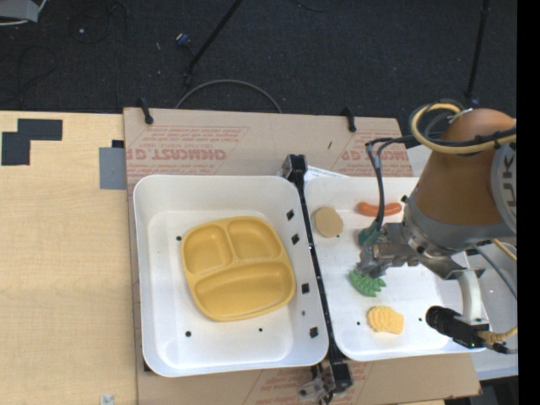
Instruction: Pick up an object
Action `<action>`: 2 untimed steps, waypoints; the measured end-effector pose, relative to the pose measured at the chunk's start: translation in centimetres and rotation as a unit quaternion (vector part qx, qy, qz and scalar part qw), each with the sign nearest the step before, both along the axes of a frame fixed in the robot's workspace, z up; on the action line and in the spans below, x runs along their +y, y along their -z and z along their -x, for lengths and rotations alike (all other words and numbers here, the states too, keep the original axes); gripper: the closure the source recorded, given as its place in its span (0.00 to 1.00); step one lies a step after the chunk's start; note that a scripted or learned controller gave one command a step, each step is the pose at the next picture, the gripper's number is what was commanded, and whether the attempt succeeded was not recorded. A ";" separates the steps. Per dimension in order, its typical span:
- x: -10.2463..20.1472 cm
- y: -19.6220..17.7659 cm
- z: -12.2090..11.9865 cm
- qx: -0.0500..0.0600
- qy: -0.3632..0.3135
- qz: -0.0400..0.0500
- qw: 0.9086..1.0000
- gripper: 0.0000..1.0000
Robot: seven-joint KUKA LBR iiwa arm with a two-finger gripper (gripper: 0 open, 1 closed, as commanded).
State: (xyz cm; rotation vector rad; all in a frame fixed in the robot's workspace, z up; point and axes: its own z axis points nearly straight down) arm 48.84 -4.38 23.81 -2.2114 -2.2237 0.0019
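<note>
Gripper (369, 270) low over green leafy toy (368, 284), finger state unclear, tan disc (327, 222), orange sausage (377, 209), yellow corn (385, 320) nearby, yellow divided tray (239, 267) in left bin (160, 226)

You have a light wooden bench (59, 251) carrying a brown cardboard sheet (215, 142) with red print, clipped at its far edge. Two shallow white bins sit side by side on that cardboard, touching along a black divider: the left bin (156, 226) and the right bin (337, 205). Grey and black patches (34, 137) mark the bench's far left.
</note>
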 end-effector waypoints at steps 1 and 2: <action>5.9 -0.2 -0.7 0.000 0.000 0.001 1.000 1.00; 11.0 -0.7 -0.4 0.000 0.000 0.001 1.000 1.00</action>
